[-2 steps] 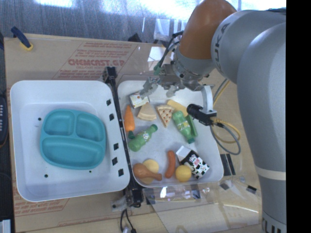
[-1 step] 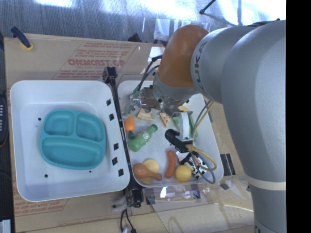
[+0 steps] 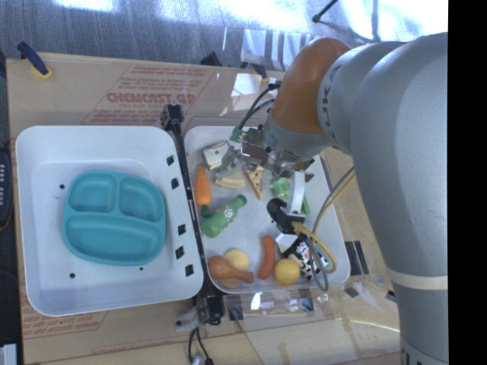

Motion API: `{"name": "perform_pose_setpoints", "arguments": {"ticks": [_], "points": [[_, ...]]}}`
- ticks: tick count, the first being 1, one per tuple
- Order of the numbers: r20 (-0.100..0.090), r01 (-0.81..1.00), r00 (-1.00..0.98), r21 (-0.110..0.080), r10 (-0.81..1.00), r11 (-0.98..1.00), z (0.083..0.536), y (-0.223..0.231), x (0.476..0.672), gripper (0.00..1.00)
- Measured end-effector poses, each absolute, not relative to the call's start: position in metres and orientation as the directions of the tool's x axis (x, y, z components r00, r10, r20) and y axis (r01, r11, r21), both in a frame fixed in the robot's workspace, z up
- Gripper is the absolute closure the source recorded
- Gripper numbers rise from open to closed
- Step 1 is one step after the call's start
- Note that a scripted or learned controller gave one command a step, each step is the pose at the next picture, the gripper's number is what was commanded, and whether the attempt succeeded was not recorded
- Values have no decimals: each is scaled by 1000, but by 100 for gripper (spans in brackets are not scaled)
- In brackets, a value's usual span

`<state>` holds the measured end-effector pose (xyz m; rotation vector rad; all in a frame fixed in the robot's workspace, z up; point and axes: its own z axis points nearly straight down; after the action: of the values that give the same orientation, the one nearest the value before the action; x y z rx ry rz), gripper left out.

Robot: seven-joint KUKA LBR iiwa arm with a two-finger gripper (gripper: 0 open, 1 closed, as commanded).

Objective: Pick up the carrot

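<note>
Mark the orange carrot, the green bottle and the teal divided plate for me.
Orange carrot (image 3: 202,187), camera view: middle of its body.
Green bottle (image 3: 222,217), camera view: its body.
Teal divided plate (image 3: 114,245), camera view: its near rim.

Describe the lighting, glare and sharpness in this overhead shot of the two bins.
Camera view: bright light washes out the top of the picture behind the bench; the near part of the arm looms large and soft at the right; the teal tray and the carrot are evenly lit and fairly sharp; a clear plastic piece at the right bin's near edge shows glare; the right bin lies partly in the arm's shade.
</note>
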<state>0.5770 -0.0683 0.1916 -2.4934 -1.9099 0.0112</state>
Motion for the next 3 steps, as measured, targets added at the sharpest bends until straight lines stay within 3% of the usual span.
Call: {"name": "perform_pose_setpoints", "arguments": {"ticks": [1, 2, 3], "points": [[-8, 778, 628, -17, 779, -628, 106, -109, 579, 0], [-6, 692, 722, -7, 692, -722, 91, -154, 592, 0], [-5, 676, 737, -6, 676, -737, 92, -96, 612, 0]]}}
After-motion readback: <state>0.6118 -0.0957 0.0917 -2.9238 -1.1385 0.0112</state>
